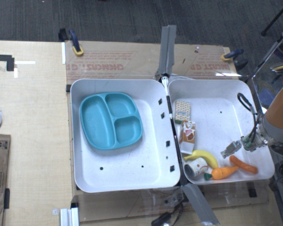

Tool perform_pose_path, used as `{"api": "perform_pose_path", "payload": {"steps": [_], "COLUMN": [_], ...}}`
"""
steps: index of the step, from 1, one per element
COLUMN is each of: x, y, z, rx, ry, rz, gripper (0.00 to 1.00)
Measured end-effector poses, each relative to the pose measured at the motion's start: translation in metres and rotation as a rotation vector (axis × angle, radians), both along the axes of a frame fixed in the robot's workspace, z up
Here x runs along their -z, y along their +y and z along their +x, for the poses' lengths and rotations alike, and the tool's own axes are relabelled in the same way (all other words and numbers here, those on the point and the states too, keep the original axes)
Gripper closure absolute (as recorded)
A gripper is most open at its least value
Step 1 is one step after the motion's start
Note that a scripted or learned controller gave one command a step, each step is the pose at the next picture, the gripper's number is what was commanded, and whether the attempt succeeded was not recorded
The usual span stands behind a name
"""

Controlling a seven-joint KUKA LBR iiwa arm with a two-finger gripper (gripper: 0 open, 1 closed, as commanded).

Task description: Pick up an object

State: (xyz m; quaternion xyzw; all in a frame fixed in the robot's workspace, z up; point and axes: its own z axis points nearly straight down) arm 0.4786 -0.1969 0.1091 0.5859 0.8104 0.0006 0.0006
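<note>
Hovering gripper (232, 148) low over right bin (217, 94).
Finger state unclear; placed just above carrot (243, 165), likely for grasping.

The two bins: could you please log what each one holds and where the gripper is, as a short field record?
left bin: blue divided plate
right bin: two small cartons, banana, can on its side, two carrots
clutter: along the right bin's left wall and front edge
gripper: over the right bin, just above the carrots
holding: nothing visible
</note>
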Motion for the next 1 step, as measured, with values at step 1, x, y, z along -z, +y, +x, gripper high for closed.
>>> {"api": "perform_pose_path", "payload": {"steps": [1], "x": [0.0182], "y": [0.0571], "z": [-0.001], "rx": [-0.026], "ry": [0.003], "rz": [0.0], "gripper": [0.0]}}
